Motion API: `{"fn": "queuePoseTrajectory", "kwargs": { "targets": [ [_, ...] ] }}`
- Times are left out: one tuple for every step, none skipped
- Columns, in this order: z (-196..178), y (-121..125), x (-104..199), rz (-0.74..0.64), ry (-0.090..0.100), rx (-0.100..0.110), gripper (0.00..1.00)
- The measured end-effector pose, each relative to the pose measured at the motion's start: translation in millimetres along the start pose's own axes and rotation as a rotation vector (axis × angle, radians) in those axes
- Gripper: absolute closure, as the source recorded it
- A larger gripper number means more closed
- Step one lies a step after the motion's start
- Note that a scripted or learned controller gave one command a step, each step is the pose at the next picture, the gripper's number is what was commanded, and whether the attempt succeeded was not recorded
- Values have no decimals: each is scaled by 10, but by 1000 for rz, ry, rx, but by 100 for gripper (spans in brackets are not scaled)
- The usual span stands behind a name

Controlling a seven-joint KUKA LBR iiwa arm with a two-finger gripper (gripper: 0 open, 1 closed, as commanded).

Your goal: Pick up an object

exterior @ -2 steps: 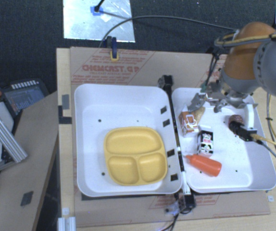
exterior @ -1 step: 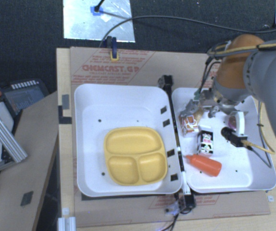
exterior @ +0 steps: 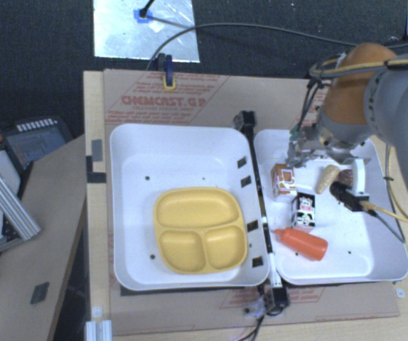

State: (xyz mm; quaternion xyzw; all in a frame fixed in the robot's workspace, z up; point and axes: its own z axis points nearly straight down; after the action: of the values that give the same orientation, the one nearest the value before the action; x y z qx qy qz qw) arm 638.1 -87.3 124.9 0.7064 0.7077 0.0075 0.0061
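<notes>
In the right bin, a crowded pick that could easily miss

At the right of the frame the grey arm leans in over the upper part of that bin. The left bin, in the middle of the frame, bears a yellow divided plate, well apart from the gripper and so an unlikely target. The likelier candidates lie in the right bin. An orange carrot rests towards its lower left, a small brown carton stands by its left wall, and a black-and-white carton sits between those two. A beige stub lies just right of the brown carton. The gripper hangs in the bin's upper left, just above the brown carton in the picture. Whether it is open or closed cannot be told from this view, and nothing can be seen held in it.

The chief risk appears to be crowding. The brown carton and the stub lie near each other, so a descent between them could nudge one aside and close on nothing. The carton also stands near the bin wall, which may block one side of a grasp or tip the carton over. The stub and the carrot look rounded and could roll or squirt out under a pinch
</notes>
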Motion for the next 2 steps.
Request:
{"fn": "queuePoseTrajectory", "kwargs": {
  "targets": [
    [-650, 27, 29, -3, -3, 11, 100],
    [-917, 46, 28, -3, -2, 14, 100]
  ]
}}
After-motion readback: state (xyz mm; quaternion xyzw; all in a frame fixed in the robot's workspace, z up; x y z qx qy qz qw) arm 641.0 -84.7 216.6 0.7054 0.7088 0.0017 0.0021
